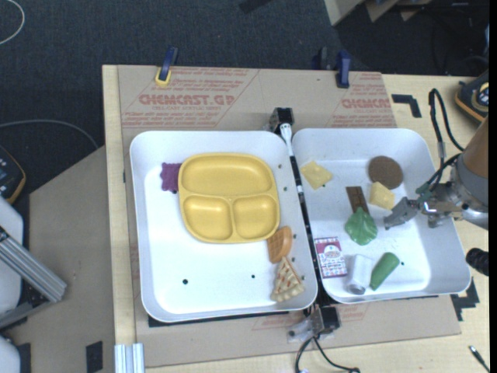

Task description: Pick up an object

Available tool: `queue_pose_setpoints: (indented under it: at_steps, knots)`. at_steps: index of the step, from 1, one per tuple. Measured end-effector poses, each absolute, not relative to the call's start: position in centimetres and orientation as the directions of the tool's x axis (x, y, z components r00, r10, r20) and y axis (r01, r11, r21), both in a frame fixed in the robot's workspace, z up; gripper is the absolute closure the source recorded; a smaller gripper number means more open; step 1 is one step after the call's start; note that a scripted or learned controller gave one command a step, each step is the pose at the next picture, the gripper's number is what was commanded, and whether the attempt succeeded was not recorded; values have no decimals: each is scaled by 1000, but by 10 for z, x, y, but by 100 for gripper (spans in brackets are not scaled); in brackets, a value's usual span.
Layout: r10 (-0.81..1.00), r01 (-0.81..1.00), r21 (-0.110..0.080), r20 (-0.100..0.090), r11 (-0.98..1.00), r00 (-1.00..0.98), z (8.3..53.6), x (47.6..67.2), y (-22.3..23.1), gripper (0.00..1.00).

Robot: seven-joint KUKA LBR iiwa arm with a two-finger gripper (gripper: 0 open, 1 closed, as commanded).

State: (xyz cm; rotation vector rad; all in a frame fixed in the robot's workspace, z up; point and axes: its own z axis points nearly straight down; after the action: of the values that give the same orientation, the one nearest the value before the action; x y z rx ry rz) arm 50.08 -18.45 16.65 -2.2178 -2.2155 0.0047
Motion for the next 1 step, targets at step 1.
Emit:
queue_pose_setpoints:
  at_steps: [1]
  knots:
    - [1000, 1000, -7, 3, -1, 1, 123, 495, -183, 0]
